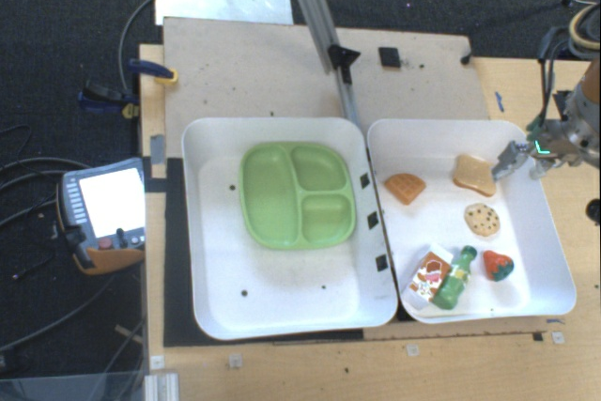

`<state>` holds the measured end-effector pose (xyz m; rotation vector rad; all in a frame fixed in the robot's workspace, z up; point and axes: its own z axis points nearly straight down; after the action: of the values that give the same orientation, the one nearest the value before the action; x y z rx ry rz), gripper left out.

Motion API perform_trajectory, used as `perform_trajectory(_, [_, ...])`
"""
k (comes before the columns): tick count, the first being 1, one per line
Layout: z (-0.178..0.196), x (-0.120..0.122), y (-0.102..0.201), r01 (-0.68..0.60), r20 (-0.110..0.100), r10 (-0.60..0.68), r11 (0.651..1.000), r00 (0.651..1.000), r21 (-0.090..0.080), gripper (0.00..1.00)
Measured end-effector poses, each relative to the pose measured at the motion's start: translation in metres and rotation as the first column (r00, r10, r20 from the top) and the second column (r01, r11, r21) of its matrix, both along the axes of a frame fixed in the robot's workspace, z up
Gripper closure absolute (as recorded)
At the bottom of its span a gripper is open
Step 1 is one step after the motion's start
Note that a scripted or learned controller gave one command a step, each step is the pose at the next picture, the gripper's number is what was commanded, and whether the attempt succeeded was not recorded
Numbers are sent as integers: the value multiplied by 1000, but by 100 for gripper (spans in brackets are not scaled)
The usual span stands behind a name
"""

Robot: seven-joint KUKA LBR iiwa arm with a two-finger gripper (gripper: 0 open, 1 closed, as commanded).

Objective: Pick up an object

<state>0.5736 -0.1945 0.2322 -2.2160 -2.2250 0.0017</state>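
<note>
Toast slice (473, 174), tan, lies in the far part of the right bin (554, 244), nearest the gripper (512, 161). Gripper comes in from the right over the bin's far right rim, tip just beside the toast's right edge; whether the two touch I cannot tell. Whether the jaws are parted or closed I cannot tell either. Nothing visibly between them.

Other things in the right bin: orange waffle piece (405, 188) at the left, near the divide between bins. Round cookie (482, 220) with dark chips, just nearer than the toast. Red strawberry (498, 266) nearer still, toward the right. Green bottle (454, 279) lying tilted at the near edge, touching a small printed carton (429, 275) on its left.

Left bin (211, 230): green divided plate (299, 194), three compartments, sitting in the far half.

Bench (244, 61) beyond the bins carries a small black block (390, 57). A handheld screen unit (103, 213) rests off to the left.
</note>
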Motion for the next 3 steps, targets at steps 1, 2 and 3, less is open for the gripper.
perform_trajectory(1, [2,1,0,-1,4,1,1000,1000,-1,0])
perform_trajectory(2, [-40,-2,1,2,1,-2,1000,1000,-1,0])
perform_trajectory(3, [-89,-6,10,2,1,-2,1000,1000,0,0])
